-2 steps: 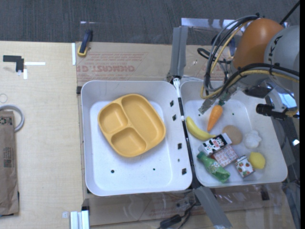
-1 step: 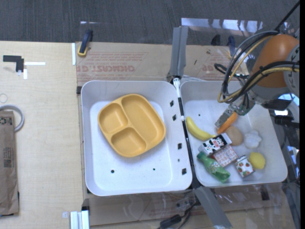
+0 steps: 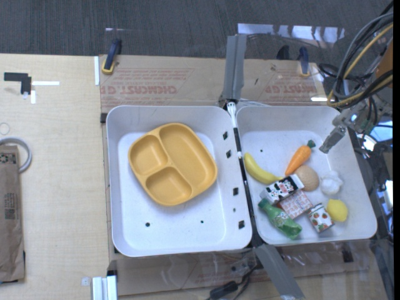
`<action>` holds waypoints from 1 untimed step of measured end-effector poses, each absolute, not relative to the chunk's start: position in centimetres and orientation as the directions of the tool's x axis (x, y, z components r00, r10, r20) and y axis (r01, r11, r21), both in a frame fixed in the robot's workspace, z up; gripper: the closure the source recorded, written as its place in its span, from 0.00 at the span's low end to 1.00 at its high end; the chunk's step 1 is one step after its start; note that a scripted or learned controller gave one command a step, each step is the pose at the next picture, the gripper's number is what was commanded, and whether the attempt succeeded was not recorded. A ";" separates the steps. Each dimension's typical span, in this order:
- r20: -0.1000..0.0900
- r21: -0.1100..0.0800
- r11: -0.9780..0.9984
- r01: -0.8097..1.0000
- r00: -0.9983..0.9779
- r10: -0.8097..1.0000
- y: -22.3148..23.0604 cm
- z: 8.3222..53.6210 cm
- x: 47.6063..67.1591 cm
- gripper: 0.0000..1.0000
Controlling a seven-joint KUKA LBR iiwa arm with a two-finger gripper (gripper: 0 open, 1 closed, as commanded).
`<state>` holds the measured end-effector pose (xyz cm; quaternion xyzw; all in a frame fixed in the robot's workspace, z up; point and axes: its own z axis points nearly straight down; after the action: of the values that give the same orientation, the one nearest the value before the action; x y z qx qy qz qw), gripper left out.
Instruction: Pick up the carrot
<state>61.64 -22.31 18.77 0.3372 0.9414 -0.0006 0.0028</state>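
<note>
Carrot (image 3: 299,159) lies untouched in the right bin (image 3: 362,186), centre-right of the frame — tilted, green top toward the upper right, just beside the banana (image 3: 259,169). Gripper (image 3: 329,141) sits at the bin's upper right edge, near the carrot's top but apart from it. Claw state: cannot tell. Nothing picked up yet — approach, grasp and lift all look to be left.
</note>
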 end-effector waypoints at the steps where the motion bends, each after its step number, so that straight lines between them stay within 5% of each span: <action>1: -0.003 0.001 0.858 0.514 -0.858 0.514 -17.3 10.6 62.0 0.00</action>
<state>61.96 -17.29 10.61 0.2665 0.9638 0.0000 0.0016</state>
